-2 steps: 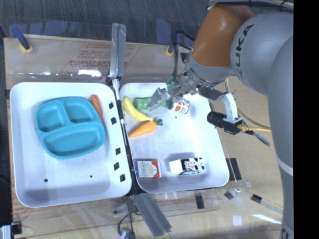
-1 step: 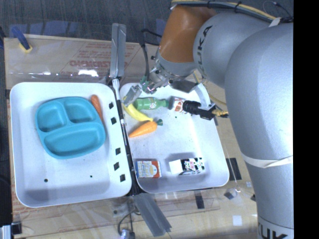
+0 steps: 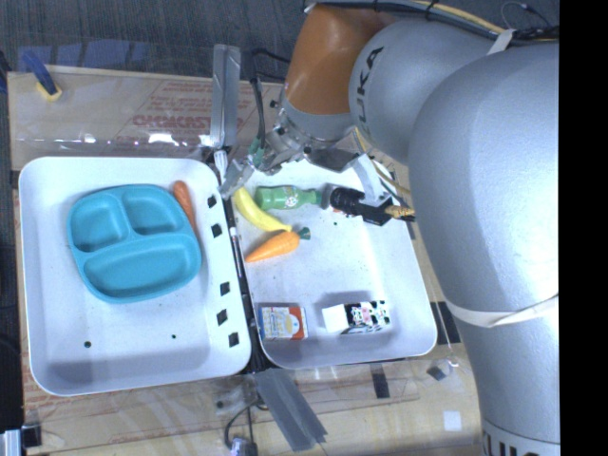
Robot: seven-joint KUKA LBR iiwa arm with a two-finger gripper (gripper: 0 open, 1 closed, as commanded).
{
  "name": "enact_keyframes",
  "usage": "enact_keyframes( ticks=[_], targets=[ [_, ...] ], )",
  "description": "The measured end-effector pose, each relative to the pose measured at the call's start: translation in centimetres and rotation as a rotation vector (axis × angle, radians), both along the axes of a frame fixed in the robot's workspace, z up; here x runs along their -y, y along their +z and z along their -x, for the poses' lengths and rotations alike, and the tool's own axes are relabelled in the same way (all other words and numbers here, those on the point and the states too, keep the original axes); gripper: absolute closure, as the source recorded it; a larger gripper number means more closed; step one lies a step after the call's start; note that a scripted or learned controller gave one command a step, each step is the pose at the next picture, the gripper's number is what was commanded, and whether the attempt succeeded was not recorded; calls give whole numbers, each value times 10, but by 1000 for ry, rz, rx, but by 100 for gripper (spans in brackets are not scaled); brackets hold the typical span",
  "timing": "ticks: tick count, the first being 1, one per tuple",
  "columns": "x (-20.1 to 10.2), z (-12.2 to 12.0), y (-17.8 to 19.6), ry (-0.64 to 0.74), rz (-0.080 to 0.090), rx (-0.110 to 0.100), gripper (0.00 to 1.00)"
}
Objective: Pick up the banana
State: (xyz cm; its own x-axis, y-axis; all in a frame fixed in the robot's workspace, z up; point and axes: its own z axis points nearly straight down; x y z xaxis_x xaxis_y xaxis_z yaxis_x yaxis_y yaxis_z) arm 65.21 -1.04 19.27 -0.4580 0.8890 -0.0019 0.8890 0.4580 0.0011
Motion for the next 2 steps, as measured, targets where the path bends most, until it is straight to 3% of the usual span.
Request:
enact_keyframes(
  ticks=[1,2],
  targets=[
    [95,2,-78,131,1,13,0],
    [91,-11,-85,131,7,22,0]
  ],
)
